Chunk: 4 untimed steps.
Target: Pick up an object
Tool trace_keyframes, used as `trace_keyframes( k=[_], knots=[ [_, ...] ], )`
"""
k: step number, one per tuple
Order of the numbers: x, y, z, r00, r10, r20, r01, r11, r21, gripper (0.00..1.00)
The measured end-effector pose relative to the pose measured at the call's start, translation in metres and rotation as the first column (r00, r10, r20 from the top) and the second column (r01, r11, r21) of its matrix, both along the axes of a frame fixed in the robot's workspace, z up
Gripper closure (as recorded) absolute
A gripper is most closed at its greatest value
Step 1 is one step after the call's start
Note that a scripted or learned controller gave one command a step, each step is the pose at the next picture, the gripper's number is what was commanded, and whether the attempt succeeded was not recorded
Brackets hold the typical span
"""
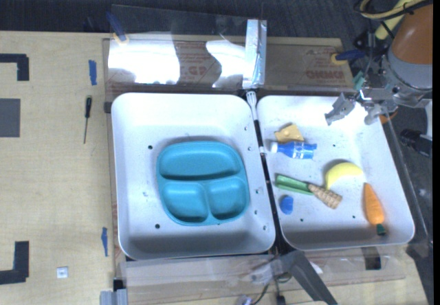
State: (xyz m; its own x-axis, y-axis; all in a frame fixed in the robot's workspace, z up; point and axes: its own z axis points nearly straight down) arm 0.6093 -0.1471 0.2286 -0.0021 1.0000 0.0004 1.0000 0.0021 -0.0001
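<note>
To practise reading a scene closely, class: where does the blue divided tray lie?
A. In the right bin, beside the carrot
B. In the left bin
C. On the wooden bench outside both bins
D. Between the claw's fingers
B: the blue divided tray sits flat in the left bin, while the carrot and the other small things lie in the right bin, with the claw above that bin's far corner.

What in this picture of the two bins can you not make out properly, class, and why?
1. Arm: cut off by the camera view's right edge.
2. Small blue thing beside the green brush: too small to identify.
3. Yellow thing above the blue bottle: too blurred to name.
4. Carrot: its leafy end is too small to make out.
</note>
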Motion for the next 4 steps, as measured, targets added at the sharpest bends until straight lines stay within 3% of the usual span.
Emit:
trace_keyframes(
  k=[1,2,3,4],
  knots=[
    [-0.054,-0.021,-0.081,1.0,-0.021,-0.005,0.021,1.0,0.001,0.0],
    [-0.077,-0.047,-0.142,0.999,-0.042,0.006,0.042,0.999,-0.001,0.0],
    [-0.075,-0.048,-0.13,0.999,-0.045,0.011,0.045,0.999,-0.002,1.0],
    [-0.014,0.074,-0.039,0.997,-0.072,0.012,0.072,0.997,0.005,1.0]
  ],
)
